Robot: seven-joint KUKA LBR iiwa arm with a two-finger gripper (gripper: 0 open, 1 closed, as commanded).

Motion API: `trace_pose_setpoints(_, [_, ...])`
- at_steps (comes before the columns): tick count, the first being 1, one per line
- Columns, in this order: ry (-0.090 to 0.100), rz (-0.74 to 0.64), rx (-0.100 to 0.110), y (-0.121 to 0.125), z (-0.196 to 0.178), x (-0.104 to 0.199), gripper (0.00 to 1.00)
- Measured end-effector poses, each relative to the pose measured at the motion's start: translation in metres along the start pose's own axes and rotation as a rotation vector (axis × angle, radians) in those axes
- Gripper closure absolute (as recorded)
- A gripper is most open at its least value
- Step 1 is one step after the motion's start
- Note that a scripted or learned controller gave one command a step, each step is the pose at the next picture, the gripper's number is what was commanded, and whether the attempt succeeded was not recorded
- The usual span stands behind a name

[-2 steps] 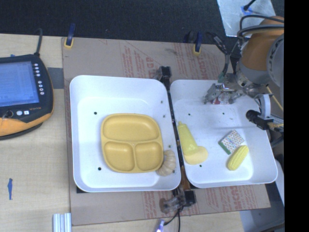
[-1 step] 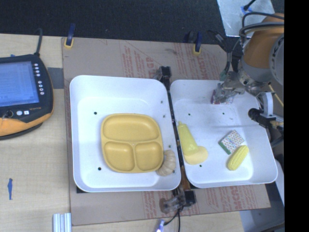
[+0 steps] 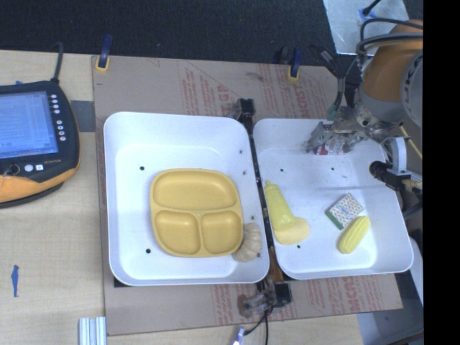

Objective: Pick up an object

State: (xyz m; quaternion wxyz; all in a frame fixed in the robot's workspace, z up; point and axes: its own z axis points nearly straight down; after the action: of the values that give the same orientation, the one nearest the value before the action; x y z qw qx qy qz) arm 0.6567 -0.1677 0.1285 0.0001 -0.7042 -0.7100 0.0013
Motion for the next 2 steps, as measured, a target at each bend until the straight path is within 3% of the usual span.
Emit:
trace_pose_setpoints(1, [0.002, 0.002, -0.001, -0.079, -0.105, 0.076, 0.0])
trace_pose_setpoints(2, [0.0, 0.006, 0.006, -0.047, 0.012, -0.015, 0.0])
